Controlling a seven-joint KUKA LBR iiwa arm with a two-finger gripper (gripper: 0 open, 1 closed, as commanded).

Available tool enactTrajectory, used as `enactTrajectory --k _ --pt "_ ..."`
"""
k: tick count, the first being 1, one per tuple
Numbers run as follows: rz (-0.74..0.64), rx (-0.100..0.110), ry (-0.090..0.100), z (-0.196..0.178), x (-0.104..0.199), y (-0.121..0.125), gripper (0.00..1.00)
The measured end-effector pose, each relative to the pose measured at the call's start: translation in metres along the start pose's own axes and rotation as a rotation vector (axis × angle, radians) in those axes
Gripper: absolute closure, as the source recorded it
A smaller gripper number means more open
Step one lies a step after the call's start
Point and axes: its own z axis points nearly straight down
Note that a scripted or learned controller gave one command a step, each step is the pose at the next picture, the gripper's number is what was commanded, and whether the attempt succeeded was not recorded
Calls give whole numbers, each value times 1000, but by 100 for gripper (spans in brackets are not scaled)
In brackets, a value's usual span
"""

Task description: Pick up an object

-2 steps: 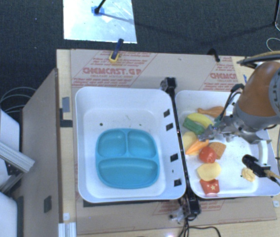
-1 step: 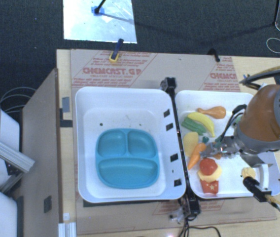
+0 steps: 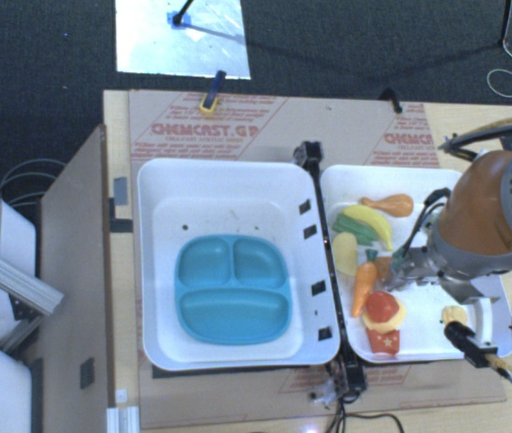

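Observation:
The right bin [image 3: 418, 180] holds a cluster of toy foods. At its back lies an orange drumstick [image 3: 388, 204], with a yellow banana [image 3: 370, 223] and a green piece [image 3: 352, 227] in front of it and a pale yellow piece [image 3: 345, 253] to the left. Nearer the front are an orange carrot [image 3: 362, 287], a red tomato on a yellow base [image 3: 383, 308] and a red piece [image 3: 383, 340]. My gripper [image 3: 391, 271] hangs low over the middle of this cluster, just right of the carrot. The arm covers its fingertips.
The left bin [image 3: 161, 197] holds a blue divided plate [image 3: 233, 289]. A small pale object [image 3: 455, 315] lies in the right bin's front right part. The arm [image 3: 490, 215] covers the right bin's right side. Cardboard lines the bench under both bins.

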Motion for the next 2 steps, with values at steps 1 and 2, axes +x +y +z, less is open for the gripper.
enactTrajectory --k 1,2 --pt "-15 2 8 -90 61 78 100" --pt "-3 3 7 14 26 56 100"
